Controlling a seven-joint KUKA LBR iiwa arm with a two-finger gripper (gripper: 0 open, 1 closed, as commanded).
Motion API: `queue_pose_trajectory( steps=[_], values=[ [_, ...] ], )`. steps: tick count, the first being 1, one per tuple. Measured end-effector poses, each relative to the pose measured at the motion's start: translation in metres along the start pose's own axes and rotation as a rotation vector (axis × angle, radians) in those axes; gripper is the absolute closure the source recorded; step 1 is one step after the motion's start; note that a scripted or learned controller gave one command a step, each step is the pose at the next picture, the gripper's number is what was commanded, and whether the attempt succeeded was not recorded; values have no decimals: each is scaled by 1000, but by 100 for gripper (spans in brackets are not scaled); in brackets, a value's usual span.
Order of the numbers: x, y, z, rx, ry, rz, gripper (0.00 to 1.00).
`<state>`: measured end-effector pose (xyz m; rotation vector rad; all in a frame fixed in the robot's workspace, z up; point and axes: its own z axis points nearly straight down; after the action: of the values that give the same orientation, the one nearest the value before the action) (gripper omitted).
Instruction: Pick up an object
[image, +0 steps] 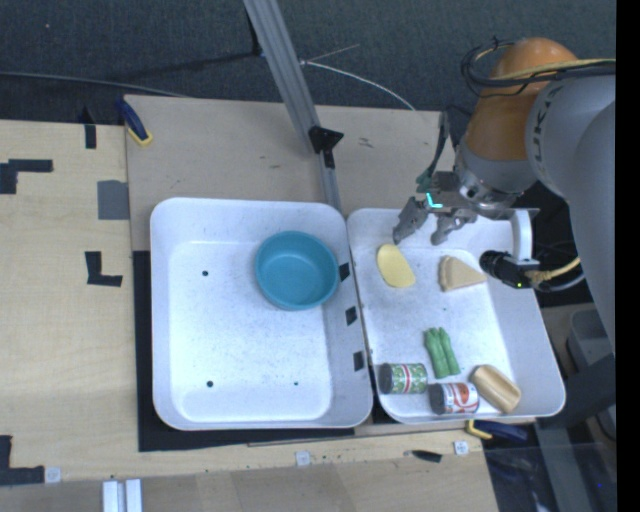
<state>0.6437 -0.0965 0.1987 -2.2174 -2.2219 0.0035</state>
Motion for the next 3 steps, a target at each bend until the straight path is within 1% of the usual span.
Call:
queue_pose_trajectory(
  steps=[1, 2, 3],
  values=[
    [0, 1, -1, -2, 0, 0, 0],
    [3, -2, 64, 4, -1, 0, 0],
    [4, -1, 110, -5, -3, 0, 0]
  ],
)
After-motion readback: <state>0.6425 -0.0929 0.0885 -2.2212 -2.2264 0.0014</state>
